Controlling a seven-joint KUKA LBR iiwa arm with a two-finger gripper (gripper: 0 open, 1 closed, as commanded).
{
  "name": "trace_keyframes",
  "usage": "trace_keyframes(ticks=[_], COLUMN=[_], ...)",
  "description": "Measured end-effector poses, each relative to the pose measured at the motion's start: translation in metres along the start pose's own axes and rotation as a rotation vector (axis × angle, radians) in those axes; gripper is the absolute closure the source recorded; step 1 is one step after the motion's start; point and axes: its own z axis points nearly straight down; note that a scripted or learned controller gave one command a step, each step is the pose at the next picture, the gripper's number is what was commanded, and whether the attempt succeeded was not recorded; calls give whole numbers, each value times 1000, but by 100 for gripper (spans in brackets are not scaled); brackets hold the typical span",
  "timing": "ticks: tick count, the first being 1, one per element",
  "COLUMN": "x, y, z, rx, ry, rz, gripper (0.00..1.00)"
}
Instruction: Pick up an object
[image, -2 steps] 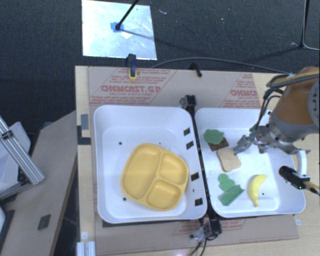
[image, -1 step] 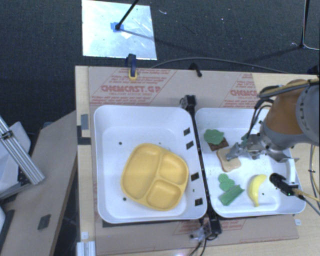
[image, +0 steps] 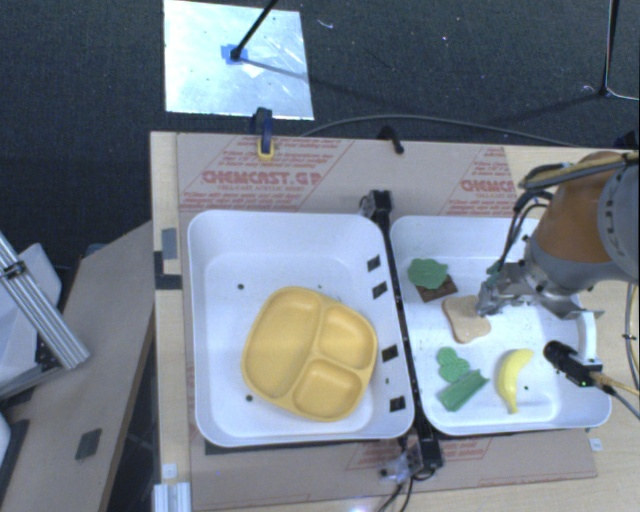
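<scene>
Red print reading "CHEMCAST GP" appeared on the brown protective sheet (image: 300, 165) under the bins, once at the sheet's far left part, up and left of the fingers (image: 488, 300), with a smaller red line beneath it too fine to read. A second red print of the same kind stood at the far right part, above the fingers, only partly legible.
</scene>
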Motion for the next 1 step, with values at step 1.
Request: trace_keyframes(ticks=[1], x=[-8], y=[6], z=[-47], rx=[1], ry=[0], rz=[-1], gripper=[100])
